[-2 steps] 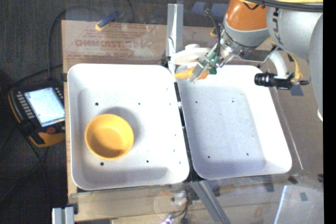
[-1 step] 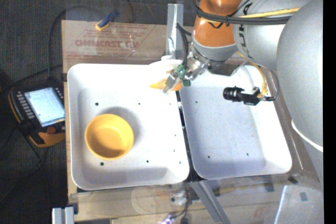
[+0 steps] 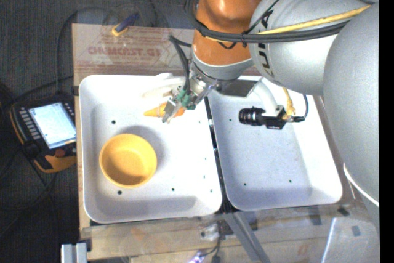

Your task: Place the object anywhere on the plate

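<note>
A yellow plate [image 3: 128, 160] with a raised rim lies in the front left part of the left bin [image 3: 92, 132]. An orange and yellow carrot-shaped object [image 3: 157, 111] hangs over the back middle of that bin, behind and to the right of the plate. My gripper [image 3: 173, 109] reaches down from the orange-banded wrist [image 3: 225, 15] and is shut on the object's right end, while its yellow tip pointing left stays free. The wrist hides the bin's back right corner.
The right bin [image 3: 277, 163] lies beside the left one, under the arm. A cardboard sheet [image 3: 123, 49] with a small blue item [image 3: 125, 22] sits behind the bins. A handheld screen [image 3: 48, 125] rests on the floor to the left, with cables nearby.
</note>
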Available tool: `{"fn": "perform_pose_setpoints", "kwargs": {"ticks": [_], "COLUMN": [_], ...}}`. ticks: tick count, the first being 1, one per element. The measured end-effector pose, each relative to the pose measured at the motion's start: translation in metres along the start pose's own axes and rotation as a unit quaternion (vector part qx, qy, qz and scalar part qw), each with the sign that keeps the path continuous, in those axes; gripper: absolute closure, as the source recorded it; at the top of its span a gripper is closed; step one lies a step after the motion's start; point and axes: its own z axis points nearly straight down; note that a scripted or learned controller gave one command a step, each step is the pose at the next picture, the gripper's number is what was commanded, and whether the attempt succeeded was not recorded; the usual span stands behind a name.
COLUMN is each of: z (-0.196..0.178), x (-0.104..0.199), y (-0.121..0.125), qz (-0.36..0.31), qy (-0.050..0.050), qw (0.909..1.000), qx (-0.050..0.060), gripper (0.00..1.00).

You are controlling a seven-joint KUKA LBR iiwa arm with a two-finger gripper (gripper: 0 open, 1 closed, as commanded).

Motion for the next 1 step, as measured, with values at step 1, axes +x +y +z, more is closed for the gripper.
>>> {"fn": "perform_pose_setpoints", "kwargs": {"ticks": [1], "z": [0.0038], "x": [0.0664], "y": [-0.0168], "qz": [0.035], "qy": [0.000], "qw": [0.9994], "qx": [0.001], "gripper": [1.00]}}
